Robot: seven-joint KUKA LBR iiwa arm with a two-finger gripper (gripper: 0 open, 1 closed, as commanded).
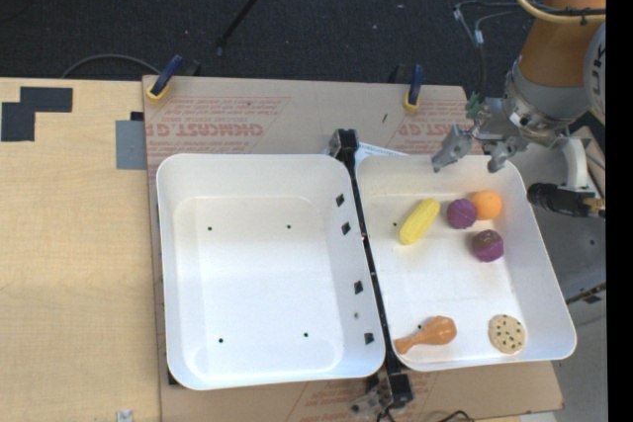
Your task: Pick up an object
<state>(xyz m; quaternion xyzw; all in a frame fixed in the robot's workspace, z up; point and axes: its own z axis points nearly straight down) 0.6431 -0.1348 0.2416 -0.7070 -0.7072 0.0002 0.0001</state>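
Smooth plastic toys — yellow corn [418, 220], round orange [486, 205].

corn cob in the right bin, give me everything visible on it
The corn cob is a small yellow toy, plastic-looking, oblong with rounded ends. It lies flat on the floor of the right bin, tilted so its upper end points up and right. It sits left of the purple ball, with a narrow gap between them as far as can be seen. Nothing grips it; the gripper hangs above the bin's far rim.
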